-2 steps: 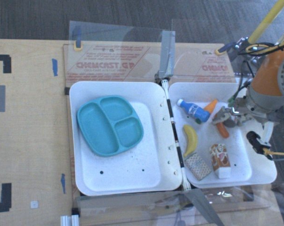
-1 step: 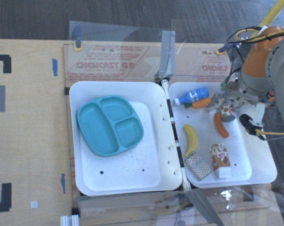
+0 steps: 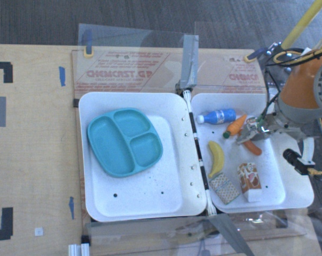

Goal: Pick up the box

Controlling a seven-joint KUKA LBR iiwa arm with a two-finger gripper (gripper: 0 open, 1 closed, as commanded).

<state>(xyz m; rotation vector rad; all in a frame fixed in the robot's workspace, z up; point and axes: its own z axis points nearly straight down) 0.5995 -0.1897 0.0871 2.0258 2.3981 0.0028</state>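
Observation:
The box (image 3: pixel 249 181) is a small orange-and-white carton lying flat near the front of the right bin (image 3: pixel 297 193). My gripper (image 3: pixel 253 130) hangs over the middle of that bin, well behind the box and apart from it. It sits close to a carrot (image 3: pixel 236 125) on its left and a second small orange piece (image 3: pixel 253 148) just below it. The arm's orange band (image 3: pixel 304 89) comes in from the right.
In the right bin a blue bottle (image 3: pixel 218 116) lies at the back, a banana (image 3: pixel 216 158) by the left wall, and a checkered packet (image 3: pixel 225 188) just left of the box. The left bin (image 3: pixel 96 196) holds a teal divided plate (image 3: pixel 124 141).

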